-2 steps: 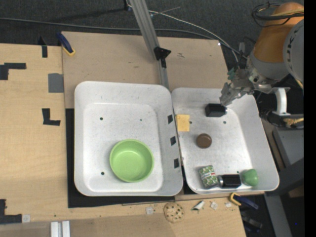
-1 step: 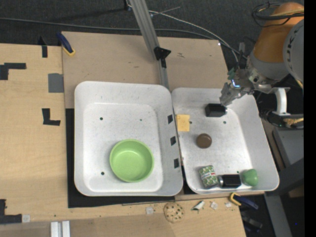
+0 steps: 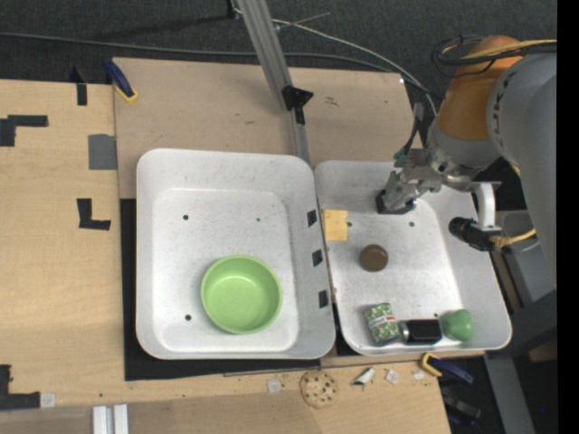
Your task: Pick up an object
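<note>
Camera view: the gripper (image 3: 395,202) is seen low over the right bin (image 3: 470,283); the brown round object (image 3: 374,259) lies apart, nearer the camera.

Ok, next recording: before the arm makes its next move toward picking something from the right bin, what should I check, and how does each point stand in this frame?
1. Gripper is over the right bin, near its upper edge: ok.
2. Something is between its fingers: cannot tell.
3. A target lies directly below the gripper: not ok; the brown round object sits lower in the bin, apart from it.
4. Brown round object has free space around it: ok.
5. Green patterned box, black object and green object are crowded along the bottom wall: not ok for an easy grasp.
6. Yellow block sits against the left wall: not ok.
</note>
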`<state>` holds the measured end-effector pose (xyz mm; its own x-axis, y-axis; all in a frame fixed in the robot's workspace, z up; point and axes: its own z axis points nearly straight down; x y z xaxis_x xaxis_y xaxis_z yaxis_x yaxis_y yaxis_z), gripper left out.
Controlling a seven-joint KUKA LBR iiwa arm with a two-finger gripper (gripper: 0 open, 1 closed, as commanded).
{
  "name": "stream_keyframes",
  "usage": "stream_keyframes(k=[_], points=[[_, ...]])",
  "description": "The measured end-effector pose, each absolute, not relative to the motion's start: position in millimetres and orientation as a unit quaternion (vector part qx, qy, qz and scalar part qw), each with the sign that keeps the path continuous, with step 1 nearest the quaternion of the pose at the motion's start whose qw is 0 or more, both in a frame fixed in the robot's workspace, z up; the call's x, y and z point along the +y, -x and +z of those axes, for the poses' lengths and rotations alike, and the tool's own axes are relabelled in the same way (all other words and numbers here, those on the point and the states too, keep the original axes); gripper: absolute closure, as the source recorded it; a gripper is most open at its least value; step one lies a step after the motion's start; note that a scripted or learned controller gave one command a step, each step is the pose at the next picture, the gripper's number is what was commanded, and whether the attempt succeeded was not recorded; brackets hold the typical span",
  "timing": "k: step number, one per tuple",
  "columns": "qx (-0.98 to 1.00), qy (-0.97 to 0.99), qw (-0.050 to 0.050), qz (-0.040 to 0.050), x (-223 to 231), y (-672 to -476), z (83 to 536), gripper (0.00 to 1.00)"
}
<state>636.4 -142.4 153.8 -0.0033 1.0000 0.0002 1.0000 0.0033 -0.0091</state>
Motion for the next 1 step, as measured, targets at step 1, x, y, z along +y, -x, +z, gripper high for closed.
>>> stream_keyframes(k=[1], points=[[-0.707,0.707,0.003,0.0032,-141.8,-626.7,104.2,0.0]])
